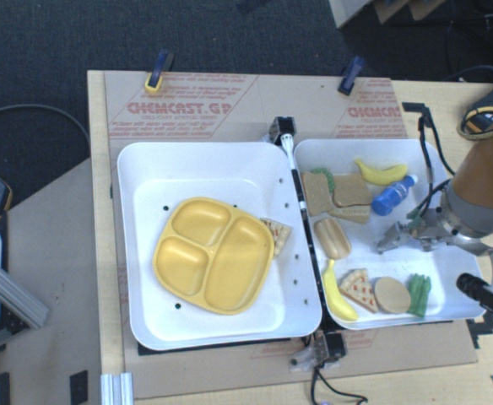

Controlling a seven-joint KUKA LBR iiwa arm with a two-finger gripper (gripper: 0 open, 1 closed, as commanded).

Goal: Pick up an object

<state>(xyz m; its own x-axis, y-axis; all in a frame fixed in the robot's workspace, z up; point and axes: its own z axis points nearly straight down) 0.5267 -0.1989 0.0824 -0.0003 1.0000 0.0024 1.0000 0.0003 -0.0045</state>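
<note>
The right bin [449, 310] holds several toy foods. A yellow banana [380, 173] lies at the back, with a blue bottle [392, 197] in front of it. Brown bread slices [335, 194] sit to their left, and a tan bun [333, 237] lies nearer the middle. Along the front are a second banana [338, 297], a pizza slice [358, 289], a round tan cookie [392, 294] and a green vegetable [419, 294]. My gripper [397, 240] hangs low over the middle of this bin, just below the bottle and right of the bun, with nothing seen in it.
The left bin [137, 226] carries a yellow divided plate [214, 255], with a cracker-like slice [277, 233] peeking out at its right edge. The arm's orange band [484, 175] stands over the right bin's right side. Clamps [156, 72] hold the board at the back.
</note>
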